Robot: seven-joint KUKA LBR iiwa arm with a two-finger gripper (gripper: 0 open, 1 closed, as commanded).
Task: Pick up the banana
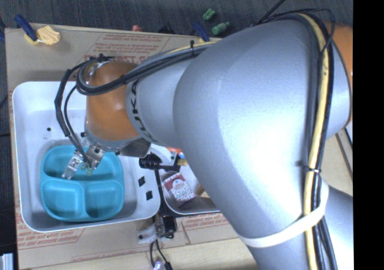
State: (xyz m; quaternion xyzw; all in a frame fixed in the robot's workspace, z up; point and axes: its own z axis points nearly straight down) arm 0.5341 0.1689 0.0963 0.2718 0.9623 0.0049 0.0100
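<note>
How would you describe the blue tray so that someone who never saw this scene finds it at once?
Look at the left white bin, the one the grey arm reaches over. At its near end lies the blue tray, just below the hand. It is bright turquoise and divided into compartments, unlike anything else there.

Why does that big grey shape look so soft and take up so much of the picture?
In the camera view, the grey arm sits close to the lens, so it looms large and slightly blurred; soft light gives it a broad pale sheen. The blue divided tray in the left white bin looks sharper.
</note>
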